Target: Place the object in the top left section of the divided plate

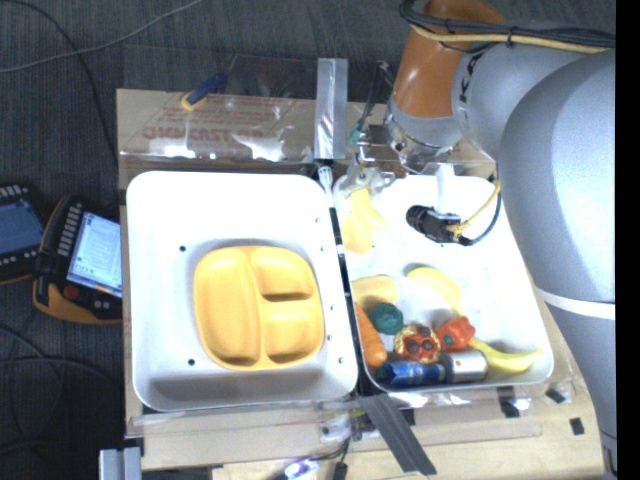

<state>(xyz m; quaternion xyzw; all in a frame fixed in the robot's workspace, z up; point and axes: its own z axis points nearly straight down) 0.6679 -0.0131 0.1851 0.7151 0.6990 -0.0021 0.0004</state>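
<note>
A yellow divided plate (232, 308) lies in the left bin (160, 208), with one large section on its left and two smaller ones on its right; nothing lies on it. My gripper (372, 171) hangs over the far left corner of the right bin (505, 268), under the orange-banded wrist (432, 63). A pale yellow piece (359, 220) lies directly below the gripper against the bin's left wall; whether it is gripped I cannot tell. Toy foods crowd the right bin's near end: a carrot (371, 348), a teal piece (386, 318), a red tomato (457, 333) and a banana (506, 357).
A yellow slice (433, 284), a tan piece (373, 290), a blue can (413, 373) and a silver can (467, 366) also lie in the right bin. A black device with a cable (432, 222) hangs by the wrist. Clear plastic sheeting (225, 123) lies behind the left bin.
</note>
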